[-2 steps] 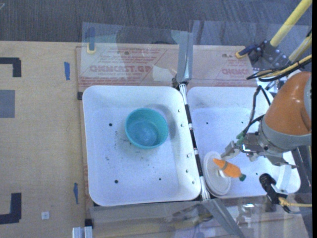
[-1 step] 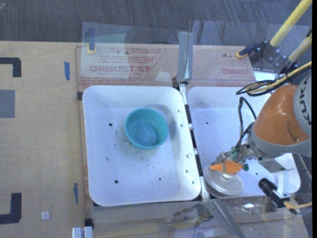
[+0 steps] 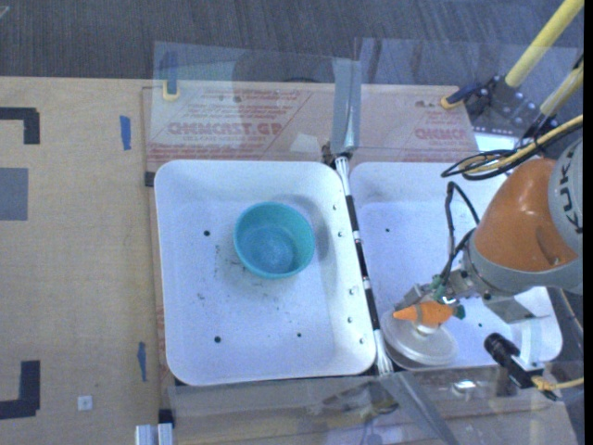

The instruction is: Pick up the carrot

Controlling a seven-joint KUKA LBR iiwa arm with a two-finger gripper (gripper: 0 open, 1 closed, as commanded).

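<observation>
The small orange carrot (image 3: 423, 313) is seen gripped between the fingers of the two-finger gripper (image 3: 435, 300), above a round grey metal lid (image 3: 422, 343) in the right white bin (image 3: 408, 193).

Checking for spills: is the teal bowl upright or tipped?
Upright. The teal bowl in the left bin shows its round open mouth facing up.

Orange carrot (image 3: 422, 313) with perhaps green top, teal bowl (image 3: 273, 240), white bins (image 3: 185, 276)
</observation>
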